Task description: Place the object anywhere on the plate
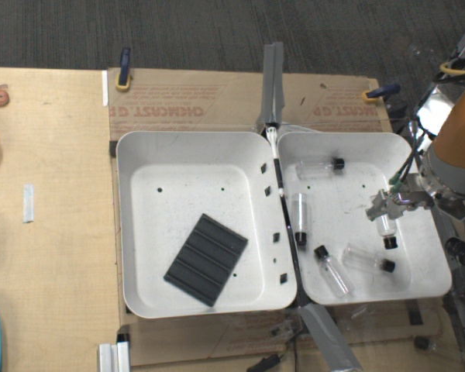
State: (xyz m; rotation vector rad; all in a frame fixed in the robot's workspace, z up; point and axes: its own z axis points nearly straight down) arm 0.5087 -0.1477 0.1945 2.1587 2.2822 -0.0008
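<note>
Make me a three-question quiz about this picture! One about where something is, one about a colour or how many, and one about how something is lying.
1. Where is the dark ribbed plate?
A. left bin
B. right bin
C. on the cardboard

2. What colour are the caps on the clear vials?
A. red
B. black
C. yellow

3. How does the plate lie?
A. standing on edge
B. flat, turned at a slant
C. leaning on a wall

Answers: 1 A, it rests on the left bin floor. 2 B, each vial ends in a black cap. 3 B, it lies flat, askew to the walls.
</note>
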